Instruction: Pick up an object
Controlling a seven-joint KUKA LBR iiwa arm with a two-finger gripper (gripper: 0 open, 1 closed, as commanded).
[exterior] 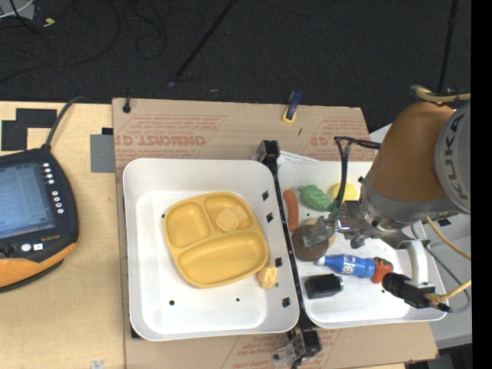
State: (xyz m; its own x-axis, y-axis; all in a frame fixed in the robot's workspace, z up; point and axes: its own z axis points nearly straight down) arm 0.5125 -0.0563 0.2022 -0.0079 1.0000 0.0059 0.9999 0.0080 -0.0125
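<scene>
Blue bottle [350, 266] below pincer [336, 225]

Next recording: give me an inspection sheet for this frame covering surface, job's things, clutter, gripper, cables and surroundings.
Surface: two white bins, left bin and right bin, on a cardboard sheet.
Job's things: right bin holds a blue bottle, black block, green object, yellow object, red sausage-like piece.
Clutter: left bin holds a yellow divided tray and a small yellow piece.
Gripper: gripper low over the right bin; finger state unclear.
Cables: black cables on the dark floor.
Surroundings: teach pendant at left.
</scene>
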